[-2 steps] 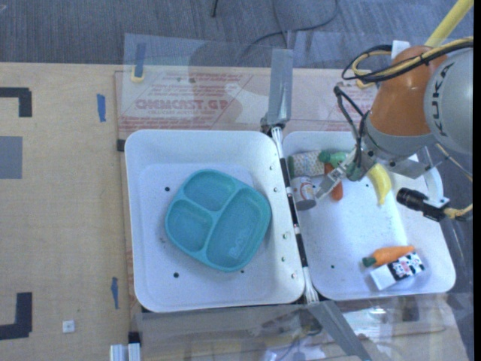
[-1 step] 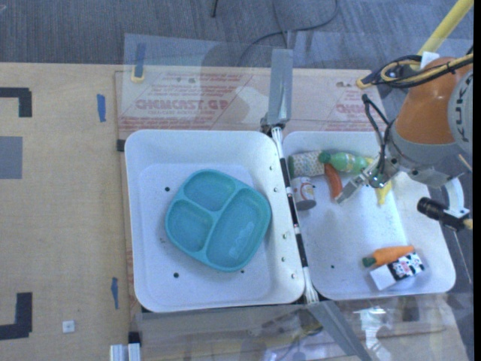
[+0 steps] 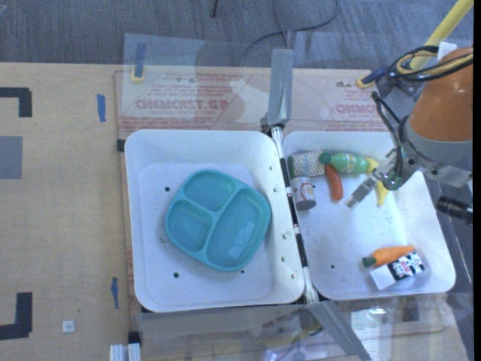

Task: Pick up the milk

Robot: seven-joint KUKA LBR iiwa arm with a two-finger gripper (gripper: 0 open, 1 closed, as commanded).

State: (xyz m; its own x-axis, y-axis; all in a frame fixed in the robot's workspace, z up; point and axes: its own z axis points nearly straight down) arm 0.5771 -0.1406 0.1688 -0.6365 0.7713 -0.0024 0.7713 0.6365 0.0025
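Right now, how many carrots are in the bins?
2, both in the right bin: one carrot near its upper left by the green item, the other carrot at lower right beside the milk.

A teal divided plate (image 3: 218, 219) with three compartments lies in the left white bin (image 3: 150, 153). In the right white bin (image 3: 338, 265), a carrot (image 3: 389, 255) rests near the front; at the back edge lie a green bottle (image 3: 345, 160), a red sausage-shaped toy (image 3: 334, 182), and a small can (image 3: 305, 193) close to the dividing wall
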